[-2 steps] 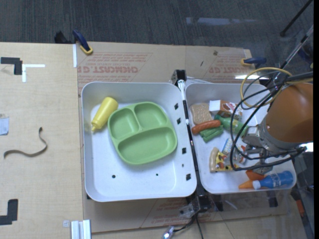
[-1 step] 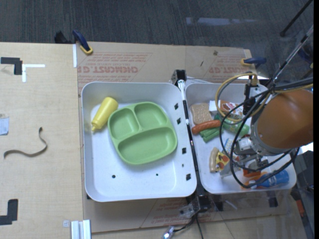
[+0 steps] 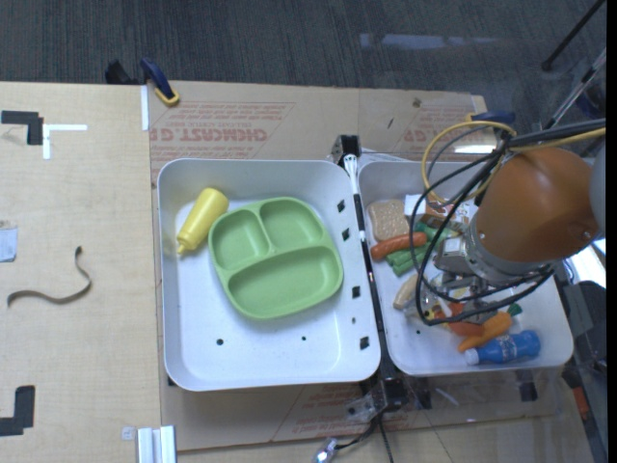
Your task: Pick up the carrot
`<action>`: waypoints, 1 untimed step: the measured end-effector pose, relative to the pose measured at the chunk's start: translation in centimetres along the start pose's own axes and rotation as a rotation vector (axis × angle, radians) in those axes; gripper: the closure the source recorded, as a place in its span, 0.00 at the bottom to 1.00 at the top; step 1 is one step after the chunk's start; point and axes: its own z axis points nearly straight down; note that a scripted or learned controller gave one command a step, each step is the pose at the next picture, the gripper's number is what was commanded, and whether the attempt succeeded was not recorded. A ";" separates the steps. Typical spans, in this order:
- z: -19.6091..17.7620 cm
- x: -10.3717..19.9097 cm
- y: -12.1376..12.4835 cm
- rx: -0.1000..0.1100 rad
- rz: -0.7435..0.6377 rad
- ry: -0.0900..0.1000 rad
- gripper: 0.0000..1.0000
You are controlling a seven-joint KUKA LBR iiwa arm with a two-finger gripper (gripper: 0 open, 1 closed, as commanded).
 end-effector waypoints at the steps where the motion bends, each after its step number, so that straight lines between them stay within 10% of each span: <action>1: -7.2 2.1 2.4 -0.001 0.132 0.003 0.00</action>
